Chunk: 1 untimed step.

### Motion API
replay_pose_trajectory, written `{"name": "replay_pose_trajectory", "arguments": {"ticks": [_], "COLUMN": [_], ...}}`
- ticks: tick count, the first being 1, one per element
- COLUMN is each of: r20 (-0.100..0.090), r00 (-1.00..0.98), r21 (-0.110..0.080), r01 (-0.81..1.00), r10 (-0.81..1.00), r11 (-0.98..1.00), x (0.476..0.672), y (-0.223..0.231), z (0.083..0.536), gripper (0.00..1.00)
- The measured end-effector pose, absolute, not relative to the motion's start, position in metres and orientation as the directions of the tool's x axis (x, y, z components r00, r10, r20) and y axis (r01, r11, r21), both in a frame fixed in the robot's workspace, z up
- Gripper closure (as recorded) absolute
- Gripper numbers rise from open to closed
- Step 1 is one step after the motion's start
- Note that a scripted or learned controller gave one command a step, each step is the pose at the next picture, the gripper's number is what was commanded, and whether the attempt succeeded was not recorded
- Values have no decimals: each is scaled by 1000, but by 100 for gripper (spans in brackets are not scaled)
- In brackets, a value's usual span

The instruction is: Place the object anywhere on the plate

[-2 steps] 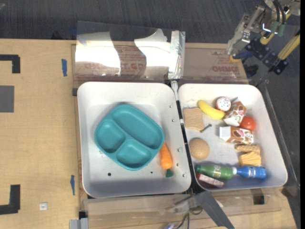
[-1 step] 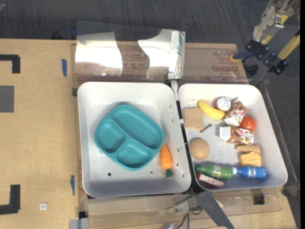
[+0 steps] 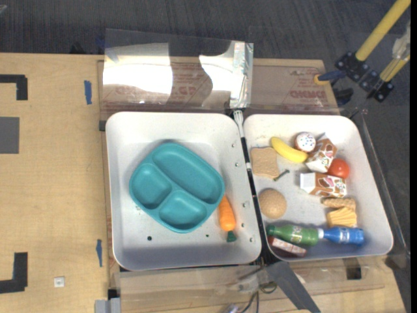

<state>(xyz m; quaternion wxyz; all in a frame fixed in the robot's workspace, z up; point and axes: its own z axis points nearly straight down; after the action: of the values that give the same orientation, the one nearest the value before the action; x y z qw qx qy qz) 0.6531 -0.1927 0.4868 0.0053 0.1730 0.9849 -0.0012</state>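
Observation:
A teal plate (image 3: 176, 186) with three compartments lies tilted in the left white bin (image 3: 130, 132), and nothing rests on it. An orange toy carrot (image 3: 226, 216) with a green stub lies on the bin floor just off the plate's right edge, touching or nearly touching it. The right white bin (image 3: 371, 175) holds several toy foods: a banana (image 3: 288, 150), a bread slice (image 3: 264, 163), a round brown bun (image 3: 273, 203), a red tomato (image 3: 339, 168) and a green bottle (image 3: 293, 234).
Also in the right bin are a blue bottle (image 3: 345, 236), a waffle-like cracker (image 3: 341, 212), small printed cartons (image 3: 329, 186) and a sprinkled round sweet (image 3: 305, 141). A yellow-handled clamp (image 3: 371, 51) stands at the back right. A clear plastic sheet (image 3: 176, 77) lies behind the bins.

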Motion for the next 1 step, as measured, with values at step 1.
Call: {"name": "replay_pose_trajectory", "arguments": {"ticks": [1], "r20": [-9], "r00": [-584], "r21": [6], "r01": [812], "r10": [812], "r11": [584], "x": [654], "y": [-183], "z": [487], "gripper": [100]}}
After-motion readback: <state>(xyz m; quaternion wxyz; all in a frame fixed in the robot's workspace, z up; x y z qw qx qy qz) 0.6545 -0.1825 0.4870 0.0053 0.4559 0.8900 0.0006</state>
